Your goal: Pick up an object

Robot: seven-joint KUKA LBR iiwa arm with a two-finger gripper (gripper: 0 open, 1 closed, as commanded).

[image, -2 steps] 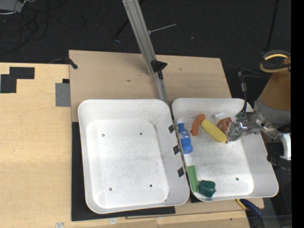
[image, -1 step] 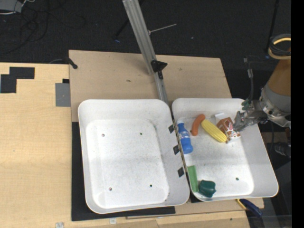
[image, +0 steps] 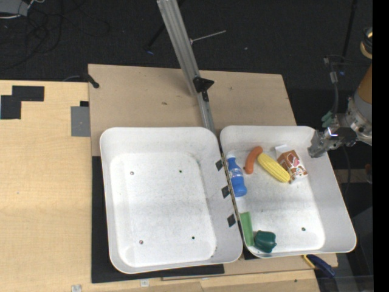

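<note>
The right bin (image: 316, 224) holds several objects. An orange carrot-like piece (image: 253, 159) lies beside a yellow corn cob (image: 273, 167), and a brown and white carton (image: 292, 164) rests just right of the corn. A blue and white bottle (image: 236, 175) lies along the bin's left wall, with a green stick (image: 245, 227) and a dark green block (image: 265, 241) lower down. My gripper (image: 320, 145) hangs at the right bin's upper right rim, to the right of the carton, with nothing seen between its fingers.
The left bin (image: 121, 145) stands next to the right one, separated by a divider with black clips (image: 226, 190). A slanted metal rail (image: 185, 56) rises behind the bins. Light wooden boards (image: 42, 181) lie left.
</note>
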